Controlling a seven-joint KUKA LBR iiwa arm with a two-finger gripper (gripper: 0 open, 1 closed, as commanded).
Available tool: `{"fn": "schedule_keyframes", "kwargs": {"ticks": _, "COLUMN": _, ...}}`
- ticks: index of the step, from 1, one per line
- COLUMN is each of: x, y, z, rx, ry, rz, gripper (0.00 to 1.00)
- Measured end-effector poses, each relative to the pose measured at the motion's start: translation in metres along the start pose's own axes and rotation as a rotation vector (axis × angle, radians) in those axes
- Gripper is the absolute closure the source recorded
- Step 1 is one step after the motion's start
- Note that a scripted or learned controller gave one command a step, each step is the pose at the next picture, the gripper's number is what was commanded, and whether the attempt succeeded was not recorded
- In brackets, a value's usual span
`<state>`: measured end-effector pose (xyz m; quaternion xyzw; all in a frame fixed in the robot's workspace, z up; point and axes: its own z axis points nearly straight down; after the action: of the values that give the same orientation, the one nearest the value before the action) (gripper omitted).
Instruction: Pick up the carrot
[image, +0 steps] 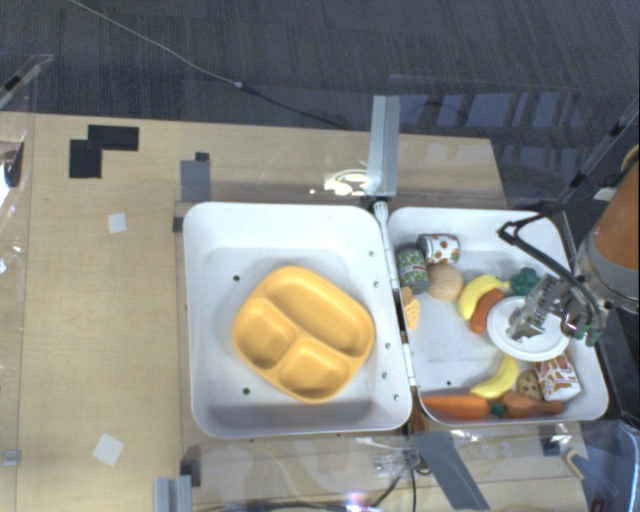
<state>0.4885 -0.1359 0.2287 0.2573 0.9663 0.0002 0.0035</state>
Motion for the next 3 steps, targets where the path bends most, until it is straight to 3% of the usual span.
{"fn": "schedule_keyframes", "kwargs": {"ticks": 1, "x": -0.0438, "y": 0.0139, "z": 0.0041, "rx": -0.001, "ry": -0.001, "rz": 0.278, "gripper": 1.00}}
{"fn": "schedule_keyframes", "kwargs": {"ticks": 2, "x": -0.0349, "y": 0.0107, "z": 0.0029, "rx": 0.000, "ry": 0.000, "rz": 0.569, "gripper": 1.00}}
{"fn": "schedule_keyframes", "kwargs": {"ticks": 3, "x": -0.0349, "y": 0.0106, "z": 0.0029, "rx": 0.001, "ry": 0.000, "rz": 0.568, "gripper": 0.00}}
